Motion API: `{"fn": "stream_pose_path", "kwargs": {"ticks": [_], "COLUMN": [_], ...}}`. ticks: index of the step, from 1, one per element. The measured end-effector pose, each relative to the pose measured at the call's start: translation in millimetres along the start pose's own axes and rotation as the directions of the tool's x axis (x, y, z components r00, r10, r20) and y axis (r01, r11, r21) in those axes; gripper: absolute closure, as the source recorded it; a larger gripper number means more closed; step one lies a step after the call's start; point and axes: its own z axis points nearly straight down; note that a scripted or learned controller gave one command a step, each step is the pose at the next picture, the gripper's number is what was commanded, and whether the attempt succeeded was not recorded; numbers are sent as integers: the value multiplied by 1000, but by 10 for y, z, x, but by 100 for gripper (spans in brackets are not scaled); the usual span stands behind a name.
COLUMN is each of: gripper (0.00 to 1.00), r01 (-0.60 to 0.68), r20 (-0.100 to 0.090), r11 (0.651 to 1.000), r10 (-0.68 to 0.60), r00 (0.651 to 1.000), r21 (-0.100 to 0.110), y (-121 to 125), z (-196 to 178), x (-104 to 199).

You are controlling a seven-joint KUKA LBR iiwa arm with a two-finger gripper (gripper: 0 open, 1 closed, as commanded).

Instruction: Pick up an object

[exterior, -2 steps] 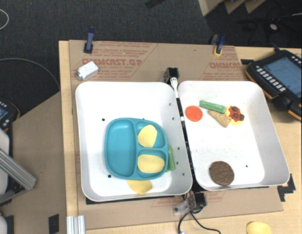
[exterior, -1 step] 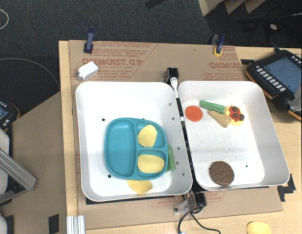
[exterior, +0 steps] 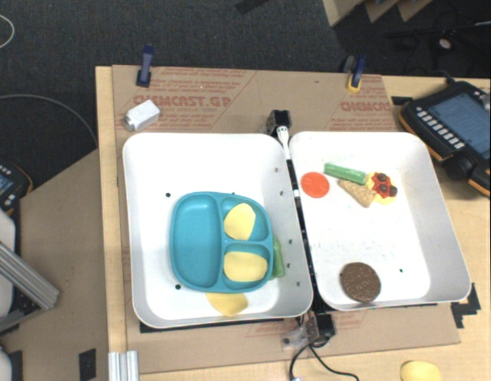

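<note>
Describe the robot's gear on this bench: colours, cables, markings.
Two white bins sit on a brown cardboard sheet with red lettering. A blue clamp and a yellow clamp grip its far edge. A black cable trails at the near edge.

A cardboard sheet (exterior: 229, 101) printed with red lettering covers the bench, held at its far edge by a blue clamp (exterior: 145, 64) and a blue-and-yellow clamp (exterior: 356, 71). A small white block (exterior: 142, 115) lies at upper left, while a black handheld control pendant (exterior: 451, 125) rests at the right edge.
</note>
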Motion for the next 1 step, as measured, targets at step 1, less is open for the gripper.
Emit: {"fn": "stream_pose_path", "kwargs": {"ticks": [1], "gripper": [100], "r01": [-9], "r20": [-4], "r11": [1000], "r10": [9], "r00": [1000], "r21": [25], "y": [-246], "z": [827], "x": [-35]}}
